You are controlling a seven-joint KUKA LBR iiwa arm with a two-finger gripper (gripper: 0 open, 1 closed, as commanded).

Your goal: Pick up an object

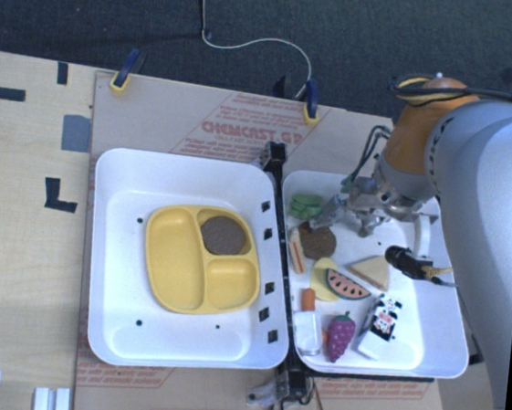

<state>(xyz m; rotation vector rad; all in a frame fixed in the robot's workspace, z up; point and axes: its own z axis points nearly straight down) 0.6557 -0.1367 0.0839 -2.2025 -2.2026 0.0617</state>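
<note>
Over the right bin (446,354) hangs the tool (352,210), low above the brown cookie (317,241), likely lining up a grasp; whether it grips anything, I cannot tell.

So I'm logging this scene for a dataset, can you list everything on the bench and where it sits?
White bins: two, side by side on the bench.
Divided plate: one, yellow, left bin.
Brown patty: one, in the plate's top right compartment.
Green piece: one, right bin, top left.
Brown round: one, below the green piece.
Watermelon slice: one, red and green, right bin middle.
Cheese wedge: one, pale yellow, right of the slice.
Grapes: one bunch, purple, right bin bottom.
Arm: grey, orange band, from the right.
Gripper: over the right bin's top.
</note>
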